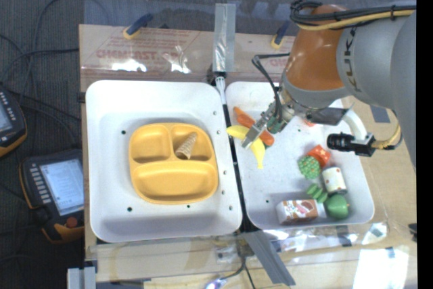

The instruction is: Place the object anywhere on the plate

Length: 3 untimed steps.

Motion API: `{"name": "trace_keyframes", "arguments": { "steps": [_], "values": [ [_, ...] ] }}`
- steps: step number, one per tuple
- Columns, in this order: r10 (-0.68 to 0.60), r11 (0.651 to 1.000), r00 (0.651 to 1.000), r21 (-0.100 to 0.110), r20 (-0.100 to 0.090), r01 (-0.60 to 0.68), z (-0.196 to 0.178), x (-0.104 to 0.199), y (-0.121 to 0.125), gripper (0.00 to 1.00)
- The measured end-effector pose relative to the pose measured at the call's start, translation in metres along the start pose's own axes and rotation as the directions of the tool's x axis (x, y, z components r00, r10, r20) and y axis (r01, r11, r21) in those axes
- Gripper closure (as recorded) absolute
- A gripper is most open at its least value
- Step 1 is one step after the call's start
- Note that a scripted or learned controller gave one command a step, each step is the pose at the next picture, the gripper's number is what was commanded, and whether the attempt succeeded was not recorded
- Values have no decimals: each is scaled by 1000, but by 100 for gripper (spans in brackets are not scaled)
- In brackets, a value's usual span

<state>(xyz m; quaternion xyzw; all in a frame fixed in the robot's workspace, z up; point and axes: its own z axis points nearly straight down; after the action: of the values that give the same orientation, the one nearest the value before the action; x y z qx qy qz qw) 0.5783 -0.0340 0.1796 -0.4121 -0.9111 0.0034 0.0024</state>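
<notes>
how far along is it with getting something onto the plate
Done: a tan ice-cream cone already lies in the upper right compartment of the yellow sectioned plate in the left white bin. In hand: the gripper is down in the right white bin over the yellow banana and orange carrot; no grasp is visible. Left: lift one and carry it over to the plate.
</notes>
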Motion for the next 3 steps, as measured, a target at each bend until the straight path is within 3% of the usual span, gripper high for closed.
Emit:
{"name": "trace_keyframes", "arguments": {
  "steps": [1, 2, 3],
  "values": [
    [0, 1000, 1000, 0, 0, 0, 0, 0, 0, 0],
    [288, 958, 958, 0, -3, -288, 0, 67, 11, 0],
    [408, 913, 913, 1, -2, -408, 0, 88, 22, 0]
  ]
}}
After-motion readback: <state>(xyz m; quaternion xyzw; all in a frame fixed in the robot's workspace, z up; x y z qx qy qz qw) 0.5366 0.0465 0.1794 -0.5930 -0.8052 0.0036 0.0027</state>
